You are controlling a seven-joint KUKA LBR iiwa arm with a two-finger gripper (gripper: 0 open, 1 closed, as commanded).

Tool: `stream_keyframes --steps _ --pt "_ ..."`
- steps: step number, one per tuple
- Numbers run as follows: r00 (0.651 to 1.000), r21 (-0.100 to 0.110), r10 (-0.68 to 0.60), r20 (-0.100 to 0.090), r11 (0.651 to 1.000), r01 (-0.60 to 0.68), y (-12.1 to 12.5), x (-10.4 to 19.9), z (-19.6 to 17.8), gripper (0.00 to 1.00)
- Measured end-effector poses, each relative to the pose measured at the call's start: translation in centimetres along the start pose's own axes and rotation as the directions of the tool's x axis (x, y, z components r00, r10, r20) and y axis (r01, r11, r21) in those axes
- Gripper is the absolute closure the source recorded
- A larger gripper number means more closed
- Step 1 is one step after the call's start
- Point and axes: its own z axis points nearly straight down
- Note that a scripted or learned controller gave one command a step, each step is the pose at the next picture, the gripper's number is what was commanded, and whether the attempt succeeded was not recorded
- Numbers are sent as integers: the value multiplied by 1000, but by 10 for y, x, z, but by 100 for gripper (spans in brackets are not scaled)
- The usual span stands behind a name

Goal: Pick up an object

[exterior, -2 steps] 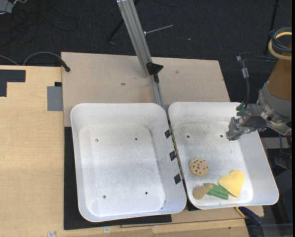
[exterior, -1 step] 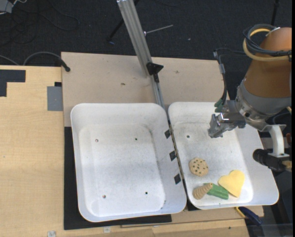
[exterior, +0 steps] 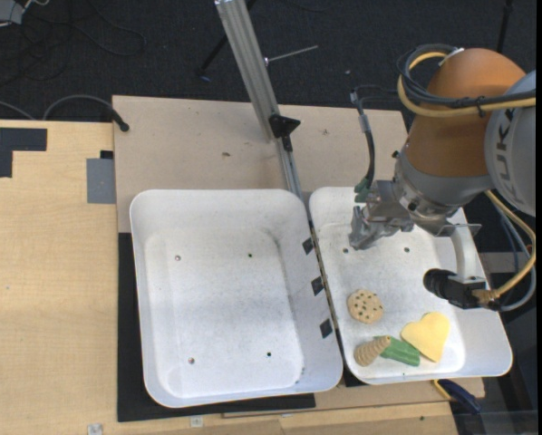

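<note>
Seemingly searching, the end effector (exterior: 369,234) hangs over the right bin (exterior: 488,365), far end, grip unclear; cookie (exterior: 365,305) lies nearer

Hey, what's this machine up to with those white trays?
A grey and orange robot arm reaches in over the right-hand bin, its tool poised near that bin's far end. Its job is to pick something up. A cookie, a yellow heart-shaped piece and a tan and green toy lie untouched at the bin's near end.
</note>
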Motion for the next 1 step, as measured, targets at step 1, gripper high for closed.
stream_keyframes --steps 1 --pt "1000 -3 0 1 1000 0 7 46 3 100"
